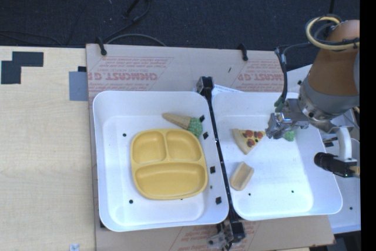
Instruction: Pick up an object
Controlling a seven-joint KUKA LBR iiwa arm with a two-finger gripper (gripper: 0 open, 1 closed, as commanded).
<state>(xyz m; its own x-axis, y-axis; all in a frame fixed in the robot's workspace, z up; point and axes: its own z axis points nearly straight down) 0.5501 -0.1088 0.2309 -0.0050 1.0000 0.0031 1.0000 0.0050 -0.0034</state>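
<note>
My gripper (279, 129) hangs over the right bin (317, 197), near its upper right part, below the grey and orange arm. A small green object (289, 136) sits right at the gripper's tip, partly hidden by it; whether it is gripped is unclear. Just left of the gripper lies a toy pizza slice (247, 139). Lower in the same bin a tan bread-like piece (241, 176) rests near the divider.
The left bin (111, 185) holds a yellow divided plate (168, 163) and a toy ice cream cone with a green top (184, 121) just above it. A black divider (212, 144) separates the bins. A black-tipped part (335, 164) juts out at the right bin's right rim.
</note>
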